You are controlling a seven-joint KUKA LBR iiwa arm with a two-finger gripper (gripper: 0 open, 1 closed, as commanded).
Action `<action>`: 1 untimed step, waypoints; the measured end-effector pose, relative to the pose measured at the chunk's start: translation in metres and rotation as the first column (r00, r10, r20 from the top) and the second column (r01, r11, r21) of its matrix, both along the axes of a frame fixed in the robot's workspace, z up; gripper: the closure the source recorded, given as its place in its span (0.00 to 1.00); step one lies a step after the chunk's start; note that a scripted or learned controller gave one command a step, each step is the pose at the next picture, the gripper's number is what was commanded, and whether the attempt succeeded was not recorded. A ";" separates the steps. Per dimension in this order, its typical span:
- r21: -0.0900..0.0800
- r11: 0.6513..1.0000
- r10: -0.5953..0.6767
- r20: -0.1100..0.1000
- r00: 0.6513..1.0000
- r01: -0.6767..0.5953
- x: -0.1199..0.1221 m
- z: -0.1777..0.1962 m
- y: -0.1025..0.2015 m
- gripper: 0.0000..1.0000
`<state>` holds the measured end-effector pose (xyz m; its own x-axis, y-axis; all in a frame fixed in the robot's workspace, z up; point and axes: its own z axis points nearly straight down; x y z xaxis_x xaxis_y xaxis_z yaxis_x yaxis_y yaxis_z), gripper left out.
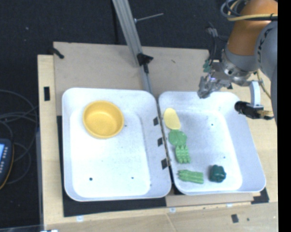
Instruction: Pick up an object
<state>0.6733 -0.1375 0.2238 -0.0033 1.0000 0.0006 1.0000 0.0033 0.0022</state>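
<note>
Surface: a pale wooden surface (106, 52) on a dark floor, bearing two shallow white bins side by side; a grey metal pole (128, 25) rises from behind them.
Nearest things: in the right bin (222, 129), along its 6 o'clock edge, a green ridged piece (191, 177) lies with its long axis running 9 to 3 o'clock; just beside it toward 3 o'clock sits a dark green lump (217, 173).
Middle row: up the right bin's 9 o'clock wall stand a green blocky piece (182, 154), then a green leafy piece (177, 138), then a yellow piece (172, 119), nearly in a line.
Left bin: the left bin (111, 178) holds a yellow bowl (103, 119) toward its 11 o'clock corner.
Pincer: the pincer (205, 90) hangs over the right bin's 12 o'clock rim; open or closed cannot be told, and nothing shows in it.
Key relation: the yellow piece is the nearest candidate, lying toward 8 o'clock from the pincer; the rest sit farther off toward 7 and 6 o'clock.
Obstacles: judged from here, the dividing wall crowds the row of green pieces; the dark green lump stands more apart.
</note>
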 end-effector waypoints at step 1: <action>0.000 1.000 0.000 0.000 1.000 0.000 0.006 0.012 0.055 1.00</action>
